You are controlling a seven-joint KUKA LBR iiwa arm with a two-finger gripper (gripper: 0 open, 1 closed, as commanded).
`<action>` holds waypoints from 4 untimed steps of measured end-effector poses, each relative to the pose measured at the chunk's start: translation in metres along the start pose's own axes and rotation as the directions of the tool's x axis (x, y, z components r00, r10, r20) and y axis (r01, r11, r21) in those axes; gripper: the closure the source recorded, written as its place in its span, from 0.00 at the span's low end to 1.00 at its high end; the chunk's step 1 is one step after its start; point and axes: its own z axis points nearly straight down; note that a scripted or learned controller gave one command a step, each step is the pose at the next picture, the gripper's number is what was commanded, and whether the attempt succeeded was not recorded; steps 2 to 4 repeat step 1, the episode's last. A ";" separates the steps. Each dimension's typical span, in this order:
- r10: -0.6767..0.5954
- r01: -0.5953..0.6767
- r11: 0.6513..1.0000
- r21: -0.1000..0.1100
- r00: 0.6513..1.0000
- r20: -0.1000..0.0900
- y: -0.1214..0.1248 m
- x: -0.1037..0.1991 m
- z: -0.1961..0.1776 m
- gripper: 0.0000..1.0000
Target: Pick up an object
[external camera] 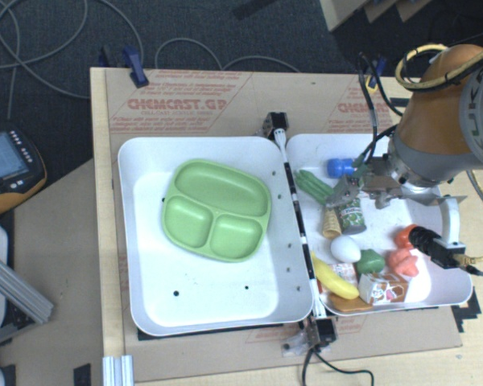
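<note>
On the worktop's left bin [145, 240] we see a green divided plate [216, 209], while in the right bin [451, 292] our tool [350, 193] hangs over a small green-labelled can [352, 215], grip state hidden from us.

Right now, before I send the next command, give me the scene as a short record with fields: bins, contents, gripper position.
left bin: holds a green divided plate
right bin: holds a pile of small toy foods
items seen: banana, white egg, blue piece, green long piece, orange-red pieces
arm: reaches in from the right, over the right bin
gripper: low over the upper part of the pile, near a small speckled green can
hold: nothing visibly between the fingers
</note>
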 end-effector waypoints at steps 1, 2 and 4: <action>0.001 -0.001 1.000 0.000 1.000 0.001 0.034 -0.056 0.119 0.00; 0.001 -0.001 1.000 0.000 1.000 0.001 0.034 -0.056 0.119 0.00; 0.001 -0.001 1.000 0.000 1.000 0.001 0.034 -0.056 0.119 0.00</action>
